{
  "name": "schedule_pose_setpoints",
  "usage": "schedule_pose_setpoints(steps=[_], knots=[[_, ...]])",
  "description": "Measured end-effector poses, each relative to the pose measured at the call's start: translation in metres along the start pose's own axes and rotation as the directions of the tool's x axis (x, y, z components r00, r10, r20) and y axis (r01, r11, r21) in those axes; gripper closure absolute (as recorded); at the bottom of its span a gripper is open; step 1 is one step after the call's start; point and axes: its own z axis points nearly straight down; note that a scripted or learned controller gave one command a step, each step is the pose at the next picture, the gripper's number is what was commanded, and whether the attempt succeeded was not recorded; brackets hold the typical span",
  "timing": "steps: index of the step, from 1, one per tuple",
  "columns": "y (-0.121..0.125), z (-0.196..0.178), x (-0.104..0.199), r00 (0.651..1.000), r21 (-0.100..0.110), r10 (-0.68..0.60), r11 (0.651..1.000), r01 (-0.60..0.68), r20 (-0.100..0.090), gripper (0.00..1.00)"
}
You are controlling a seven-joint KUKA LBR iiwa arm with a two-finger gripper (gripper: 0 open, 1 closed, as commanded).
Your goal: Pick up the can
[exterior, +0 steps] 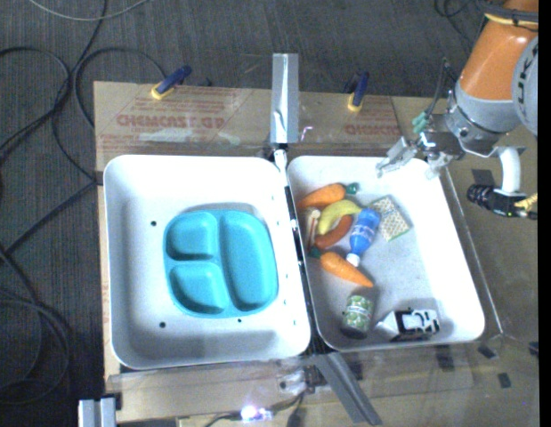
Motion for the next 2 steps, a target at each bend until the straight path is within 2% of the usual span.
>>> schedule_pose_setpoints(steps=[1,2], knots=[[-0.018,0.117,0.012,1.0,-0.001,0.009,1.0,-0.009,0.005,0.0],[0.029,0.132,-0.033,0.997,0.004,0.077,0.997,-0.077,-0.014,0.0]])
